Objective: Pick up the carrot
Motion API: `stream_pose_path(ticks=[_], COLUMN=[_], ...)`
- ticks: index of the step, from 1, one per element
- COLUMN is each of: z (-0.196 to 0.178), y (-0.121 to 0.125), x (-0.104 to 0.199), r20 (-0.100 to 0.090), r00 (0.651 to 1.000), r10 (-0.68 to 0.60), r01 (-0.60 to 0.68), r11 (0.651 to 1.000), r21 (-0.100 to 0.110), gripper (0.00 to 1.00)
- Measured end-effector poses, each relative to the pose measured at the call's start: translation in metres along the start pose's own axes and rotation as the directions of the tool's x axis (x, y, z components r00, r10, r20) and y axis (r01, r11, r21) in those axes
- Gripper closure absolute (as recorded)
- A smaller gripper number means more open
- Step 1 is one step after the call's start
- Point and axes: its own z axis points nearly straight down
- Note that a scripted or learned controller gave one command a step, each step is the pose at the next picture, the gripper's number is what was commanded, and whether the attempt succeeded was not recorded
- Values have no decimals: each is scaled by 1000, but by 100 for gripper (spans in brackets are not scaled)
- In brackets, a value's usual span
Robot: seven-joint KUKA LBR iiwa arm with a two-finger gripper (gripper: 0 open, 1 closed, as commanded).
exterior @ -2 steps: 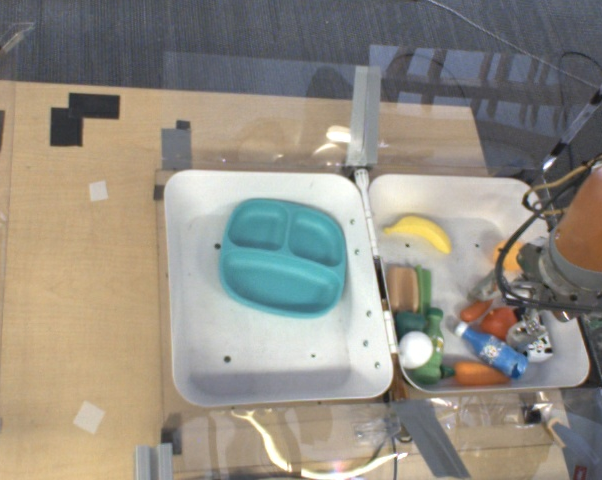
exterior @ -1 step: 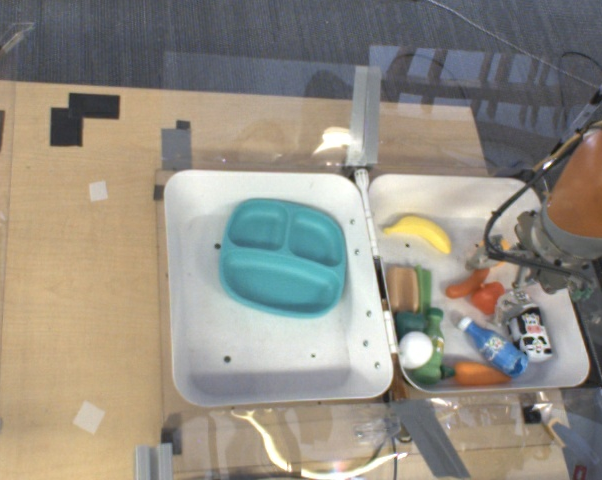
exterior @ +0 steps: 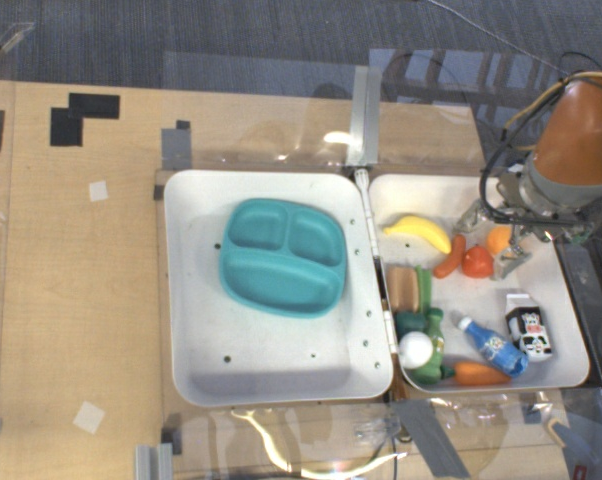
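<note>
The carrot is orange with a green top and lies flat near the front edge of the right bin, beside a blue bottle. My gripper hangs over the back part of that bin, well behind the carrot. It is open, with one grey finger at the left and the other at the lower right. An orange fruit and a red fruit lie under and between the fingers. Nothing is held.
The right bin also holds a banana, a red sausage, a hot dog, green vegetables, a white ball and a small milk carton. A teal divided plate sits in the left bin.
</note>
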Motion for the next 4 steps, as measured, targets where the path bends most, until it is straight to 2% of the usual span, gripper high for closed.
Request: stream_pose_path(ticks=[1, 2, 3, 4], z=[0, -14, -96, -260], y=[13, 12, 59, -12], x=[22, 18, -49, -17], r20=[-3, 6, 5, 2], r00=[1000, 999, 1000, 924], r10=[-31, -32, -14, -382], r01=[31, 32, 14, 382], r11=[1000, 999, 1000, 924], r21=[-2, 5, -1, 2], gripper=[0, 100, 100, 100])
